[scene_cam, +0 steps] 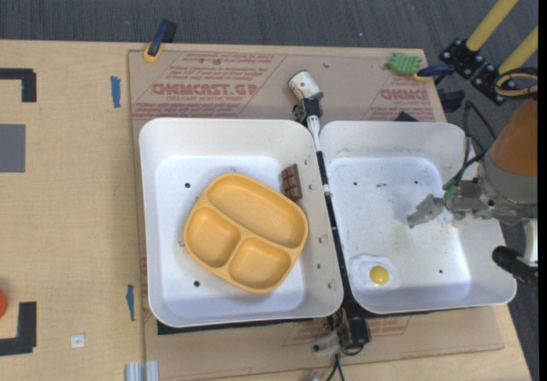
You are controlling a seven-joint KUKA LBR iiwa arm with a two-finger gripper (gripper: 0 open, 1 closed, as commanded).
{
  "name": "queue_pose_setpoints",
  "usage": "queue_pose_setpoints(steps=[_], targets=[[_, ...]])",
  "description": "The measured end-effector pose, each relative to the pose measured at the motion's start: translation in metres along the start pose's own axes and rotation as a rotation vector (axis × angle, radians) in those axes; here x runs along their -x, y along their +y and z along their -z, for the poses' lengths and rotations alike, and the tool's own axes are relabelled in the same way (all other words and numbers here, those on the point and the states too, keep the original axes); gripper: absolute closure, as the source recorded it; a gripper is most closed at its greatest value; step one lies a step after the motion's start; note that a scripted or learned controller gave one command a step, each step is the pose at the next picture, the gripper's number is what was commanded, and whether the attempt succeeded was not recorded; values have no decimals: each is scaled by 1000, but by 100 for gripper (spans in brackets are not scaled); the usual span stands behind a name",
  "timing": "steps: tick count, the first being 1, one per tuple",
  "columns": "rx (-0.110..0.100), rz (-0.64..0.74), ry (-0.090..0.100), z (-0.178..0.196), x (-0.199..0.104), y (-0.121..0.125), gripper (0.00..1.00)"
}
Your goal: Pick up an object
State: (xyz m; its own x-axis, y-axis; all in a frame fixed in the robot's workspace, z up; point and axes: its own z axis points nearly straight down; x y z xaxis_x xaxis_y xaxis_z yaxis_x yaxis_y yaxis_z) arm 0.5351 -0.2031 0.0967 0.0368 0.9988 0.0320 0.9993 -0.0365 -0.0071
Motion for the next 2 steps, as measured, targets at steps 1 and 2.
queue_pose_setpoints(steps=[1, 2], targets=[[4, 171, -32, -14, -50, -50, 0], [7, 170, -31, -4, -51, -49, 100]])
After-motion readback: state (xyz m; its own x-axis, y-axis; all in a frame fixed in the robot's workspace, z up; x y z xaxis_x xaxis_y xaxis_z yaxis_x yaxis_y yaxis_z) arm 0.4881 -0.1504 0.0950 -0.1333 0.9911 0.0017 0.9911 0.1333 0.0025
